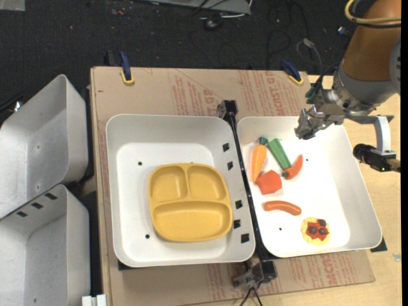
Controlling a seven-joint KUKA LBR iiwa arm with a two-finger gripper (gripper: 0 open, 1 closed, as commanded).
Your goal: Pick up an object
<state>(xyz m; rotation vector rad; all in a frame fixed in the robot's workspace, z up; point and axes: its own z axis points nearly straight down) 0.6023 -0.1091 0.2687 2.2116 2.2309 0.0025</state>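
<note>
Your gripper hangs over the right bin's upper edge; whether it is clenched or released, you cannot tell. Below and left of it lie a carrot, green piece, red chili, red block, sausage and small pizza. A yellow tray sits in the left bin.

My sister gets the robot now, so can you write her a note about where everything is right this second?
Gripper: above the back edge of the right bin, nothing seen between its fingers; open or shut is unclear.
Right bin: carrot, green piece, chili, red block, sausage, pizza.
Left bin: yellow tray.
Done: nothing picked up yet.
Left: lower onto one toy, likely the green piece nearest, grip and lift.
</note>
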